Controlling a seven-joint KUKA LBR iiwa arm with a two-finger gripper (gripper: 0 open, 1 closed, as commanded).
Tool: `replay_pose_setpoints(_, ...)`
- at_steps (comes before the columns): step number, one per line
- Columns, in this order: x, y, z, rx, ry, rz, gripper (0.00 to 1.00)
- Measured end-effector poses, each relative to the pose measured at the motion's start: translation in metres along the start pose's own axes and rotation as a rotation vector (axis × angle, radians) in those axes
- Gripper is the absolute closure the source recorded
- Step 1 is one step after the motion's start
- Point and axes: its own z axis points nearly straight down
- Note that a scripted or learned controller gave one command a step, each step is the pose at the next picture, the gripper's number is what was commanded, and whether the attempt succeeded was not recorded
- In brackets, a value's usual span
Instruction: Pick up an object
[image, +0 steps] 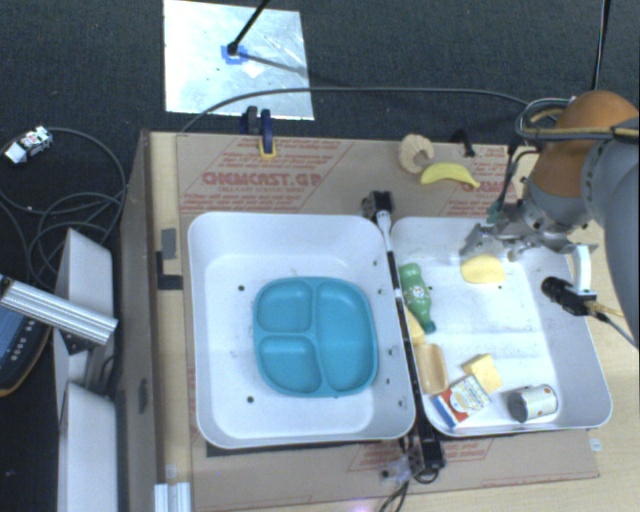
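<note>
Two shallow white bins sit side by side on a cardboard-covered surface (300, 170). The left bin (215, 250) holds a teal plastic plate with three compartments (315, 335). The right bin (590, 385) holds the loose objects, and the grey arm with its orange band (590, 150) reaches over this bin's far corner.

The pincer (490, 238) hangs just above a soft yellow lemon-shaped object (483, 269), which lies on the bin floor near that far corner. Whether the pincer is spread or closed cannot be told from this angle, and nothing is seen gripped in it.

Toward the bin's left wall lies a green plastic bottle (416, 297). Nearer its front edge lie a tan bread-like stick (432, 367), a yellow cheese-like wedge (484, 373), a red and white carton (462, 399) and a small silver can (533, 403).

Beyond the right bin's far rim, a yellow toy banana (449, 175) rests on the cardboard.

By the look of it, the pick is not yet made: every object lies at rest. Lowering, closing and lifting all appear to remain.
</note>
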Motion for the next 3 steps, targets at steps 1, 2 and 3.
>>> replay_pose_setpoints(1,0.006,-0.003,0.013,0.006,0.002,0.004,0.00)
replay_pose_setpoints(2,0.005,0.000,0.000,0.000,0.000,0.001,1.00)
replay_pose_setpoints(3,0.006,0.000,0.000,0.001,0.000,0.001,0.00)
